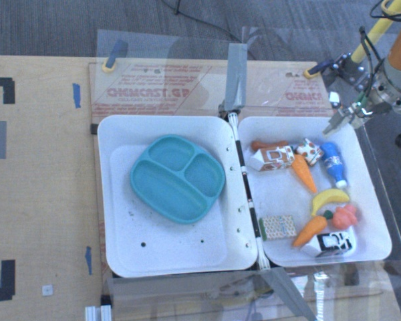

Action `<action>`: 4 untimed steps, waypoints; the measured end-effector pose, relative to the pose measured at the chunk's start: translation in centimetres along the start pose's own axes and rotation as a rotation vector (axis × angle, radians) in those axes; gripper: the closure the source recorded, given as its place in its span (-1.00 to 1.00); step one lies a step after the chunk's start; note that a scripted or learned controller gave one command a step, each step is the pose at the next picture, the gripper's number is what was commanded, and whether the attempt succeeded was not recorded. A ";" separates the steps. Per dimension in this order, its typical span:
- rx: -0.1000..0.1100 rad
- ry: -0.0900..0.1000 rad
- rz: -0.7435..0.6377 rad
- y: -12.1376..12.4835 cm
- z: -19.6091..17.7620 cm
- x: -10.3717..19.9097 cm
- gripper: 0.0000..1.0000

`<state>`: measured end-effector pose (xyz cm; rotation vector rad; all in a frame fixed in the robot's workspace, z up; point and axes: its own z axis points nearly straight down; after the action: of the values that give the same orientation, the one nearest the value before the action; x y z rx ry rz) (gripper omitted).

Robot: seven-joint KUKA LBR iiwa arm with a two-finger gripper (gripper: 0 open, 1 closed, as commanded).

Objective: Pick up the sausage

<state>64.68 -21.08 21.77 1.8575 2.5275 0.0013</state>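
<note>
The sausage [266, 144] is a short red-brown link lying at the back left of the right bin [377, 219], partly tucked behind a small milk carton [274, 158]. My gripper [344, 119] hangs over that bin's back right corner, well to the right of the sausage and apart from it. It is open with nothing between its fingers.
Crowding the right bin are a carrot [305, 172], a blue bottle [333, 162], a banana [329, 198], a second carrot [310, 229], a peach-coloured fruit [345, 215], a checkered pad [279, 227] and a black-and-white box [333, 243]. The left bin [120, 246] holds a teal divided plate [178, 178].
</note>
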 end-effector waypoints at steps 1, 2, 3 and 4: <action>0.002 0.003 -0.133 -1.1 8.9 8.4 -1.00; -0.006 0.001 0.014 -11.6 12.8 12.5 -1.00; 0.001 0.001 -0.021 -13.2 3.3 6.0 -1.00; -0.008 -0.005 -0.116 -11.8 12.7 13.6 -1.00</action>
<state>49.38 -11.71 8.94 1.7032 2.6232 0.0062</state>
